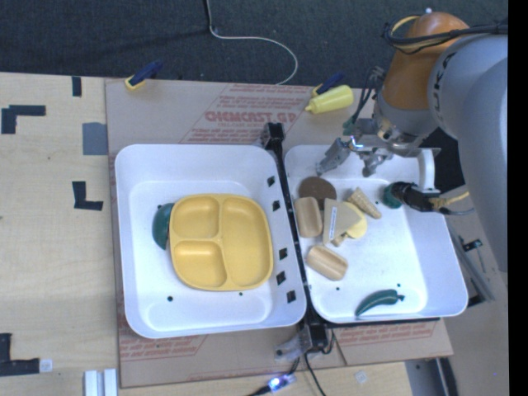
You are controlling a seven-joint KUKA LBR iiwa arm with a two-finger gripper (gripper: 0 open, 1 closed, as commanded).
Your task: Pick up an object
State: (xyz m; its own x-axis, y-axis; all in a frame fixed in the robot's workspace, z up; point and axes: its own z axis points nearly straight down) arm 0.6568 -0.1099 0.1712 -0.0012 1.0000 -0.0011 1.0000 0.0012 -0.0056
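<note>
Gripper (351, 157) hovers over the back of the right bin (429, 262); finger state cannot be told. Wooden blocks (330, 225) cluster at the bin's left side, a green pepper (378, 301) near its front. Yellow divided plate (221, 241) sits in left bin (140, 180).

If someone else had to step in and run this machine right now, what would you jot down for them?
Gripper: above the far edge of the right bin, fingers spread, nothing between them.
Right bin: a cluster of tan wooden blocks with a brown disc near its left wall, a dark green pepper-like piece near the front, a small dark green item by the far right.
Left bin: a yellow divided plate lying over a dark green object.
Done: nothing picked yet.
Left: lower onto one object, close, lift.
</note>
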